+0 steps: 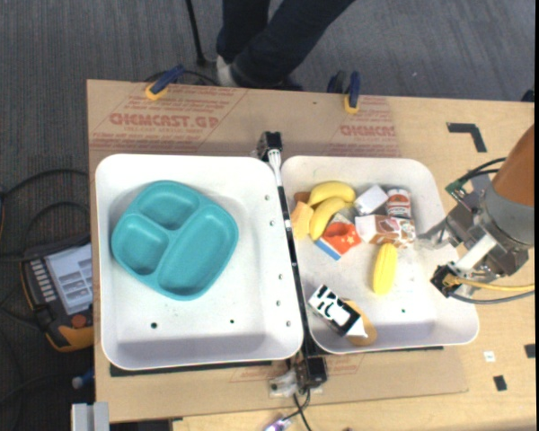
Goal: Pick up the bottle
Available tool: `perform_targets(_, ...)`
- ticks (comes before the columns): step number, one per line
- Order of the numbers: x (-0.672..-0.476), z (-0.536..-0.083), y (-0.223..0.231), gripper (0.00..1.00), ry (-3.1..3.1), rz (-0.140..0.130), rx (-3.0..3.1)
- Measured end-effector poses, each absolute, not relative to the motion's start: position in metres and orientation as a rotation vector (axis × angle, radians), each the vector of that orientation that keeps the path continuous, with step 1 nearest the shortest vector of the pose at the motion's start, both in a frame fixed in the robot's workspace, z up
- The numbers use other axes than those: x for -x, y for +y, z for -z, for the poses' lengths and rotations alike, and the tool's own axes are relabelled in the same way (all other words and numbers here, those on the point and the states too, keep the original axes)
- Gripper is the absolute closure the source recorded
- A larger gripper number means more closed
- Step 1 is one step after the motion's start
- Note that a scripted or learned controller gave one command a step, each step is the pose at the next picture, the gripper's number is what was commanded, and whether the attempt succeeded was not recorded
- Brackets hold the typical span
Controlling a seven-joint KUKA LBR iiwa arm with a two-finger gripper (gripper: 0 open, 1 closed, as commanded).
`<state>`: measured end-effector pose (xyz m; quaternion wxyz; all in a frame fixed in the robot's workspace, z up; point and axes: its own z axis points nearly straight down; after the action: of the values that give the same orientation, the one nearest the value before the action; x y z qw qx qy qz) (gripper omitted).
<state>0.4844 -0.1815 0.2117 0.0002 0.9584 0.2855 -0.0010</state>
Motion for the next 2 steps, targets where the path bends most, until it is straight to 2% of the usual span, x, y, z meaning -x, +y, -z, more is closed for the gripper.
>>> perform_targets(1, -0.484, -0.221, -0.181, 1.0, 0.899, 0.007, -3.012)
perform_targets(2, -0.483, -0.183, -0.061, 1.0, 1.317, 0.005, -2.856)
